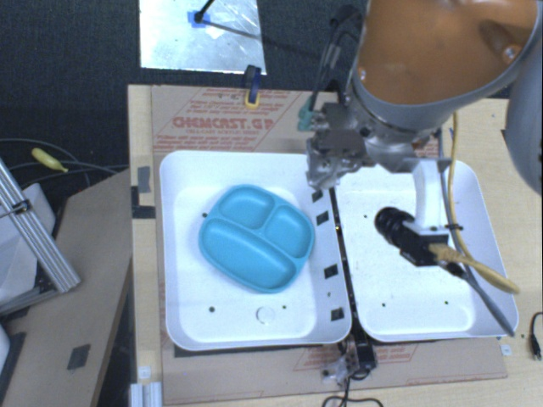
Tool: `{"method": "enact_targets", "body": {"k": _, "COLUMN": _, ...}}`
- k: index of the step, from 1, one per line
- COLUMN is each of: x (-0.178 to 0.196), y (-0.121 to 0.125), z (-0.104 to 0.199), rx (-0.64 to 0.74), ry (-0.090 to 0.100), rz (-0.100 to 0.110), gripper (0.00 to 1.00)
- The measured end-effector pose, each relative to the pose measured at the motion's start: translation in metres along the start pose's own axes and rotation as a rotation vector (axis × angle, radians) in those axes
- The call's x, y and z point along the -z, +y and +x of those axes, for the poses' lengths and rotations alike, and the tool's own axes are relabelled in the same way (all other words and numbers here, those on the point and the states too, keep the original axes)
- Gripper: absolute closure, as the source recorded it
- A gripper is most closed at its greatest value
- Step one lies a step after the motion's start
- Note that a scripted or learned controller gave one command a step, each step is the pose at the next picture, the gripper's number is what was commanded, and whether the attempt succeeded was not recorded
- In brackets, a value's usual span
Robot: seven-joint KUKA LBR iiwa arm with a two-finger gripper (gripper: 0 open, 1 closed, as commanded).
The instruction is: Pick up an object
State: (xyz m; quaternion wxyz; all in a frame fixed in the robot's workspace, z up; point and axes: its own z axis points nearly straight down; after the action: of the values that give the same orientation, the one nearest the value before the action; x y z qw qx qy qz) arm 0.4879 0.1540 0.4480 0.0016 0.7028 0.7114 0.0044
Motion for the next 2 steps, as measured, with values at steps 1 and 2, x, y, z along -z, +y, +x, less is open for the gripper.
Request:
{"method": "enact_targets", "body": {"k": 1, "x": 0.011, "y": 0.001, "z": 0.000, "rx": 0.005, "ry": 0.001, "rz": -0.002, "gripper": 1.00}}
{"method": "enact_targets", "body": {"k": 2, "x": -0.047, "y": -0.002, "z": -0.003, "rx": -0.012, "ry": -0.005, "rz": 0.011, "gripper": 1.00}}
